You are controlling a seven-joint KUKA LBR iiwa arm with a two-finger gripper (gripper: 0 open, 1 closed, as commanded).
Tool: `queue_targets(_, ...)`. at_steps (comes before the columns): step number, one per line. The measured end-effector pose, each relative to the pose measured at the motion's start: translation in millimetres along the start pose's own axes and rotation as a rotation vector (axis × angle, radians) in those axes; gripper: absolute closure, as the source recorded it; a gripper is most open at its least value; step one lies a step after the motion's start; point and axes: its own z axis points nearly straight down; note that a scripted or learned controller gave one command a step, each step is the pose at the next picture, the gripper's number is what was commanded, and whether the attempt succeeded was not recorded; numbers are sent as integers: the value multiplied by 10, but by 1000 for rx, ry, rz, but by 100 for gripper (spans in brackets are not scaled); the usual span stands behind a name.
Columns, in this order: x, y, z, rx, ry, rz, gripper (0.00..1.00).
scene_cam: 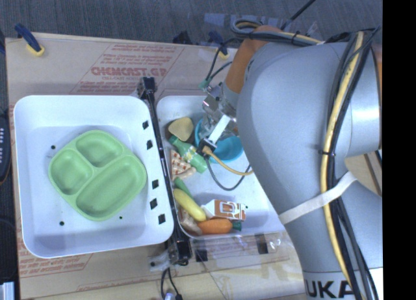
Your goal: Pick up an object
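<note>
The right bin (260,191) holds a pile of toy food. A pale yellow piece (181,127) lies at its far left, with a green bottle (195,161) and a waffle-patterned piece (181,166) just below it. A blue bowl (229,148) sits beside them, partly under the arm. Toward the front lie a yellow banana (188,205), an orange carrot (214,226) and a small orange-and-white carton (229,209). My gripper (212,116) hangs low over the far part of this bin, above the blue bowl and next to the pale yellow piece. I see nothing held in it.
The left bin (39,123) holds a green divided plate (97,174). A black clip rail (153,142) runs between the two bins. The grey arm (292,136) covers the right bin's right side. Cardboard (123,64) lies beyond the bins.
</note>
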Motion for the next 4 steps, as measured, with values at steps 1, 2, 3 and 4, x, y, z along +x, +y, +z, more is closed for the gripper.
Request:
queue_targets(1, -7, 16, -21, -2, 0, 0, 0)
queue_targets(2, -370, -606, -25, -4, 1, -75, 0)
queue_targets(3, -735, -1011, -59, -32, 17, 40, 0)
queue_targets(4, -483, -783, -12, -4, 1, 273, 0)
